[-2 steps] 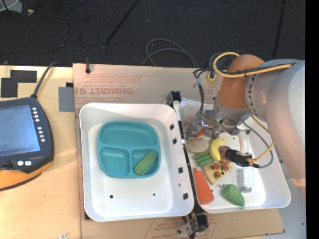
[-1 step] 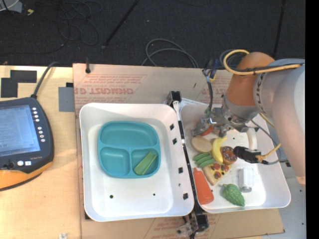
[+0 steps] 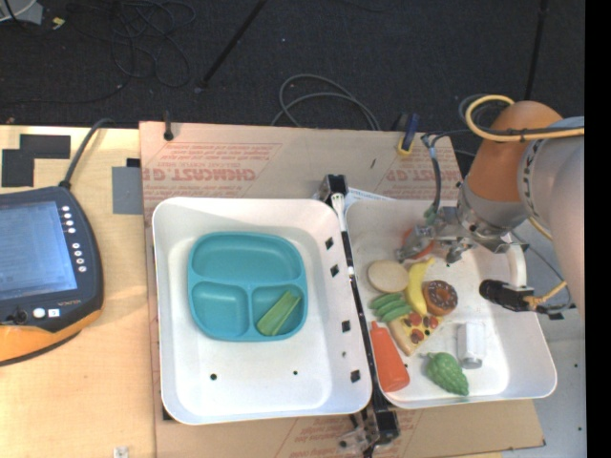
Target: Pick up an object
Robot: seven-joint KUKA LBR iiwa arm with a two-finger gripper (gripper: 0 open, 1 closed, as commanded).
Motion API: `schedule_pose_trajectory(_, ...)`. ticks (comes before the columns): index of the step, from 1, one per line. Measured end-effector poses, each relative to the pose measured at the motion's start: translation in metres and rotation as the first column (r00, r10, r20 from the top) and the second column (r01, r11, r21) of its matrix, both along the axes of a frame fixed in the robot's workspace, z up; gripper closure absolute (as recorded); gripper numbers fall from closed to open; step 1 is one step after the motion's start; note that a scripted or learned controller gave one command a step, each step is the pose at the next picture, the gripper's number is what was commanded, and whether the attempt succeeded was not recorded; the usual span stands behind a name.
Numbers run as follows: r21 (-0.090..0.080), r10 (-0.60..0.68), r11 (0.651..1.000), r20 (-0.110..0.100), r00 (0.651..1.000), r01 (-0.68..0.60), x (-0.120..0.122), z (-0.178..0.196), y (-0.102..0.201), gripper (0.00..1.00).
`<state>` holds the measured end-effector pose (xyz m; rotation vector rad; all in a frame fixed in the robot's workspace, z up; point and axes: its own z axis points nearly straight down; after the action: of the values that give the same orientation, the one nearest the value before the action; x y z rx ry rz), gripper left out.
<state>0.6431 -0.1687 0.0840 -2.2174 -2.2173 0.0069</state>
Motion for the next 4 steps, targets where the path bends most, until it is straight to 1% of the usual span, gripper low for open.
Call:
schedule_pose_trajectory(1,0.004,0.002,1.000,-0.013,1.000,-0.002,-0.0012,0.0069,0.0014,1.00)
schedule_pose_trajectory(2,0.002,0.002,1.000,-0.005,1.000,-0.002,0.0004,0.0074,0.0015,0.00)
schedule_pose_trajectory(3,0.005,0.002,1.000,-0.017,1.000,-0.002,-0.0014,0.0122,0.0012,1.00)
schedule_pose_trajectory(4,0.004,0.002,1.000,-0.012,1.000,-0.002,-0.0003,0.0131,0.0012,0.00)
